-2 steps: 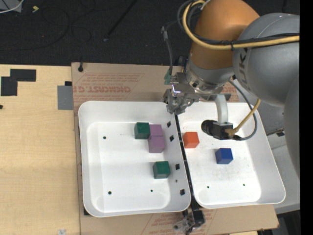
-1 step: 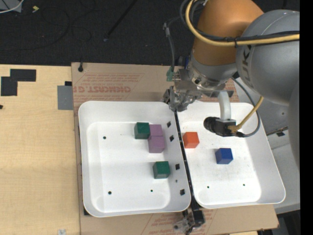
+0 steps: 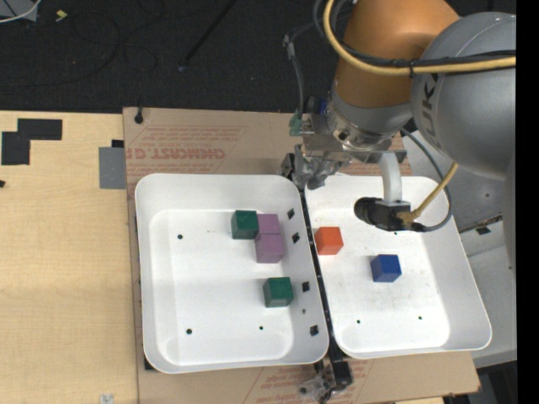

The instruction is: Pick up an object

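Note:
In the right bin (image 3: 438, 331) lie an orange cube (image 3: 328, 241) near the divider and a blue cube (image 3: 386, 268) to its right. In the left bin (image 3: 168, 310) a dark green cube (image 3: 245, 224) touches a purple block (image 3: 269, 238), and a second green cube (image 3: 278, 291) sits closer to the front. My gripper (image 3: 310, 173) hangs over the back end of the divider between the bins, behind the orange cube and apart from it. Nothing is seen held in it.
The grey arm with its orange band (image 3: 396, 23) covers the back right of the bench. A black fitting on a white hose (image 3: 381, 213) hangs over the right bin's back. Cardboard (image 3: 210, 141) lies under the bins, with wooden bench (image 3: 59, 251) to the left.

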Robot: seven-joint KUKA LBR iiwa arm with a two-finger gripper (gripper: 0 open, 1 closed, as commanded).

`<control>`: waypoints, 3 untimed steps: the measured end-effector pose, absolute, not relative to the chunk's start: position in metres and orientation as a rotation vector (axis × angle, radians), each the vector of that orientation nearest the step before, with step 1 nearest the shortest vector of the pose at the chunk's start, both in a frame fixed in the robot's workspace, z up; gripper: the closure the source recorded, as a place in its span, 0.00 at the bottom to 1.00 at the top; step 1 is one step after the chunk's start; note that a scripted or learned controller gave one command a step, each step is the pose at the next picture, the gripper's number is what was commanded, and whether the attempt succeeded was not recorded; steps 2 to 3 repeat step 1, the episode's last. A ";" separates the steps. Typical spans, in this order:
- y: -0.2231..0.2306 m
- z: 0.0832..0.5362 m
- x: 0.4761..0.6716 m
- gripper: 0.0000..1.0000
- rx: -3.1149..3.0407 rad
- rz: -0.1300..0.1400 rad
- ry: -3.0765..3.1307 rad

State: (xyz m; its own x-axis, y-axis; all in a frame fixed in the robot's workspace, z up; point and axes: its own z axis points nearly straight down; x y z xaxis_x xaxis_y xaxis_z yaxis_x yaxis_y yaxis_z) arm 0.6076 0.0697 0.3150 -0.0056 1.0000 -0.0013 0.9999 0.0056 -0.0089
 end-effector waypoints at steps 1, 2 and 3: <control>0.069 0.324 0.608 1.00 -2.207 0.015 -2.226; 0.069 0.324 0.608 1.00 -2.207 0.015 -2.226; 0.069 0.324 0.608 1.00 -2.207 0.015 -2.226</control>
